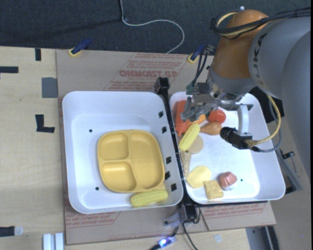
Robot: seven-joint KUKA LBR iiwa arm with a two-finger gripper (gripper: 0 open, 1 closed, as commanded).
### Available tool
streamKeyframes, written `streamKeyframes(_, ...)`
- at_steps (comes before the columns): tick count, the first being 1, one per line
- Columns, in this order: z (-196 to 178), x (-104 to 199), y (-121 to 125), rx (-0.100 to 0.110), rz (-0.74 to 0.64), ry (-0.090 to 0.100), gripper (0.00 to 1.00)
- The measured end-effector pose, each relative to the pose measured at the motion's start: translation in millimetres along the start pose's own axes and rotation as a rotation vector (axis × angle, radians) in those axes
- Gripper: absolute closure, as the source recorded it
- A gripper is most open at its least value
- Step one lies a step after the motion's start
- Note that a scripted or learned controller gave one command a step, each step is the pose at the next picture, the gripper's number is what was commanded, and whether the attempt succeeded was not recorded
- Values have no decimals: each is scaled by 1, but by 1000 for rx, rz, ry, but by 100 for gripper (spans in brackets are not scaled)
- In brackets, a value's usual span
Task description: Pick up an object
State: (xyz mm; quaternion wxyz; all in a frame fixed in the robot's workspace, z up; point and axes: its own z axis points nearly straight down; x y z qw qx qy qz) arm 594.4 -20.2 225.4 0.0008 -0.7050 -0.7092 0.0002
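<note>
My gripper [194, 112] hangs over the upper left part of the right bin [261, 155], right above a cluster of toy foods. Under it lie an orange-red piece [180, 113], a red tomato-like piece [217, 116] and an orange piece [211, 129]. A yellow corn-like piece [189, 136] leans just below the fingers. Lower in the same bin sit a pale yellow lemon shape [199, 175], a yellow cheese block [214, 190] and a small red-and-white piece [228, 179]. The arm's wrist covers the fingertips, and I see nothing held.
The left bin [75, 139] holds a yellow divided plate [130, 159] and a corn cob [148, 197] at its front edge. A black divider with clips [168, 134] runs between the bins. A cable and black fitting [235, 137] hang from the wrist over the right bin.
</note>
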Motion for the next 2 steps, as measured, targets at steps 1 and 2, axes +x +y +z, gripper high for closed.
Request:
streamKeyframes(1, -4, 64, 0, 0, -3, 1, 100)
streamKeyframes(2, -8, 72, -5, 1, 3, 0, 100)
